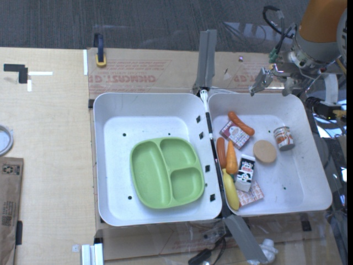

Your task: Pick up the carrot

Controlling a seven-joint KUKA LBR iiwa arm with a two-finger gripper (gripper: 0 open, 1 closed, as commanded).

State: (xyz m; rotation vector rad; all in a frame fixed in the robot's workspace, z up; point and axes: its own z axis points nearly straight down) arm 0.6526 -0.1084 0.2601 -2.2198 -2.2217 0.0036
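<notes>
The carrot (231,158) is a short orange tapered piece lying lengthwise near the left wall of the right bin (309,148). A red-orange sausage (221,150) touches its left side, and a black-and-white carton (245,173) lies at its lower right. My gripper (273,85) hangs over the far rim of the right bin, well beyond and to the right of the carrot. Its fingers (258,84) are spread open with nothing between them.
The right bin also holds an orange sausage (241,123), a pink box (235,134), a tan disc (265,151), a small can (283,138), a banana (230,190) and a pink packet (252,195). A green divided plate (167,171) lies in the left bin (110,126).
</notes>
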